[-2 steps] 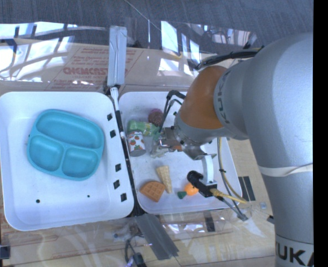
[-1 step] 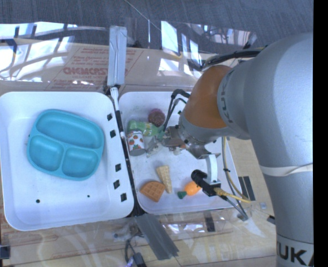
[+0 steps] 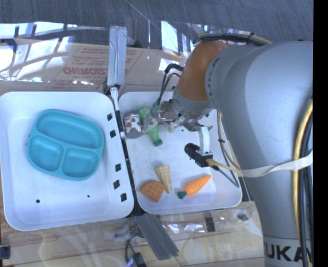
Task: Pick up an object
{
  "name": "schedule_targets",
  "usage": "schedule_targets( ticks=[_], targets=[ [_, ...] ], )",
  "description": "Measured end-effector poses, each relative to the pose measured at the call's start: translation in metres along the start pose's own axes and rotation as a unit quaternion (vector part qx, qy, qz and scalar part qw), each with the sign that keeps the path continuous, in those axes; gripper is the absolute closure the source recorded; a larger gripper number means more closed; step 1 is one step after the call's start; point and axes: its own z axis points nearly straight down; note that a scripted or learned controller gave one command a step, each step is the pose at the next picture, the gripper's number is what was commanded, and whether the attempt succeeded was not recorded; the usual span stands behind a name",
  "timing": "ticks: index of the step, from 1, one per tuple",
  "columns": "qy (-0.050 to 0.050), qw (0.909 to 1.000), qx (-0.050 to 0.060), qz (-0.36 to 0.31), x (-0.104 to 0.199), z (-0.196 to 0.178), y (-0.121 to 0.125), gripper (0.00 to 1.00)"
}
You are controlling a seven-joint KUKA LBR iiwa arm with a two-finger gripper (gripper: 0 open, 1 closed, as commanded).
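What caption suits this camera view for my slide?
KUKA arm's gripper over green toy in right bin; blue plate in left bin.

Grey arm [image 3: 264,110] comes in from right, filling much of that side, orange band [image 3: 200,71] just above wrist. Wrist bends down w/ gripper [image 3: 159,117] low at upper part of right bin, pointing left toward the divider; finger state not readable

A single fixed camera looked down at a slant on the desk [image 3: 69,65]. Both bins [image 3: 19,204] lay in frame.
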Motion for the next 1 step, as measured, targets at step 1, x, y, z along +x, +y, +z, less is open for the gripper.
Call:
schedule_targets(
  ticks=[1],
  targets=[
    [0.004, 1.0000, 0.002, -0.004, 0.0045, -0.0092, 0.0001, 1.00]
  ],
)
